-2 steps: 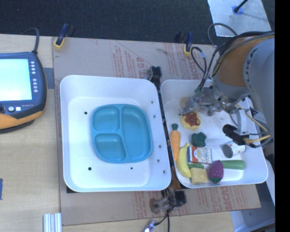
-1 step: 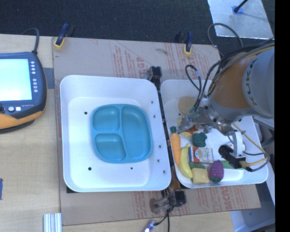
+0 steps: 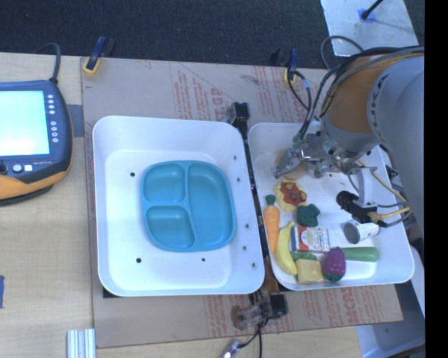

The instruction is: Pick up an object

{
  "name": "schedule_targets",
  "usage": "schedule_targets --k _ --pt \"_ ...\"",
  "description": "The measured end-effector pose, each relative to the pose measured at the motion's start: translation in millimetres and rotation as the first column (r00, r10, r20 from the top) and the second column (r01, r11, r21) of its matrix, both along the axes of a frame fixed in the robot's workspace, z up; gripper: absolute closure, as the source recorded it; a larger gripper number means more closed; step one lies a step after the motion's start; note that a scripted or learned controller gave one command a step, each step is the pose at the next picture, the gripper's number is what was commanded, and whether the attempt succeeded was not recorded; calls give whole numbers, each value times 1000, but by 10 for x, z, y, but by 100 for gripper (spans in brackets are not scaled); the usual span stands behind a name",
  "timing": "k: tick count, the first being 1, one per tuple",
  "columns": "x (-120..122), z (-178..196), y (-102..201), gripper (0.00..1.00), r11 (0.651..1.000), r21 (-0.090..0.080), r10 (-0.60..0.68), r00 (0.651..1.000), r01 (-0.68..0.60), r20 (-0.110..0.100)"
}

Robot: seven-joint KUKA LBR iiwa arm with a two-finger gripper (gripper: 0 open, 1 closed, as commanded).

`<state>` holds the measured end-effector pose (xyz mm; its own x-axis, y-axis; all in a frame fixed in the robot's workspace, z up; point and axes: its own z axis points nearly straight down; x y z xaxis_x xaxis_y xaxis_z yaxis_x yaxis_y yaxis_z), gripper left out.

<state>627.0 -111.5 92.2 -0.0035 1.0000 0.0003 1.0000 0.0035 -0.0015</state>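
While the grey arm (image 3: 388,99) with its orange band reaches in from the right of the frame, its gripper (image 3: 302,162) hangs low over the upper part of the right bin (image 3: 403,271); whether that tool is spread or pressed together cannot be told from this angle, and nothing is seen pinched in it. Just below and left of the gripper lies a flat piece with red and yellow (image 3: 291,194). Along the bin's left wall lies a carrot (image 3: 272,226), with a banana (image 3: 284,250) beside it toward the lower centre. A dark green lump (image 3: 308,215) sits right of the carrot, above a small white and red carton (image 3: 311,239). At the bin's lower edge are a yellow block (image 3: 308,271), a purple fruit (image 3: 334,263) touching it, and a green stick-shaped item (image 3: 361,254) to the right. A white tube with a dark cap (image 3: 358,231) lies near the right wall. The left bin (image 3: 112,200) holds a blue divided plate (image 3: 187,205) at its centre. A handheld control screen (image 3: 22,136) rests at the far left of the frame.
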Motion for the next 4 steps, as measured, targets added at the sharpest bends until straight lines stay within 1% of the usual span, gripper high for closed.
schedule_targets --k 1,2,3,4 --pt "-536 -8 73 0 1000 -1 1 1000 -1 -3" --pt "133 -8 64 0 1000 1 -2 1000 2 -5" --pt "-723 -9 -31 0 1000 -1 1 1000 -1 -4" --pt "139 -10 71 0 1000 1 -1 1000 1 -6"
